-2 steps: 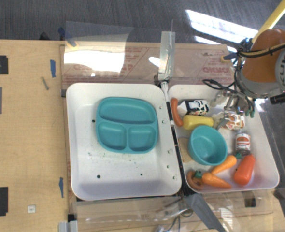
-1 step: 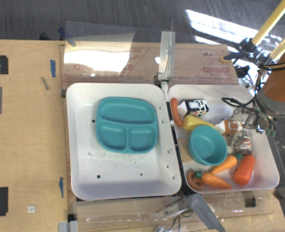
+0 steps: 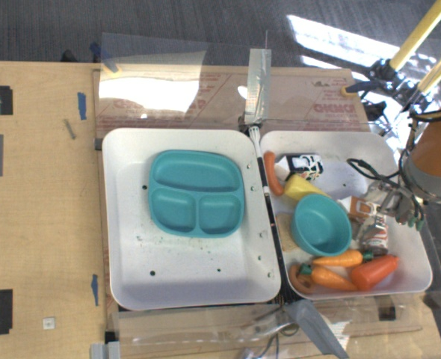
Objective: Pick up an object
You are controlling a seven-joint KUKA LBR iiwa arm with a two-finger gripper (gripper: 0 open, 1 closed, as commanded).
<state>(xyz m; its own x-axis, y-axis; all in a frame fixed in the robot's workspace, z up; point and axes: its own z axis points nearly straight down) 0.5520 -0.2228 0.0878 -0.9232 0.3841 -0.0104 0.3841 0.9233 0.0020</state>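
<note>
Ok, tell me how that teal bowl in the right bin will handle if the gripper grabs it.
The teal bowl looks like stiff moulded plastic, so probably light and rigid. Its smooth, curved wall may slip from a two-finger pinch; the rim seems a safer hold. Pushed, it would likely slide into the orange carrots touching its near side rather than tip.

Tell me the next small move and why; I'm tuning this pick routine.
Probably lower the end effector a little onto the small items beneath it at the right bin's right side. It hovers there, nothing visibly between its fingers.
</note>
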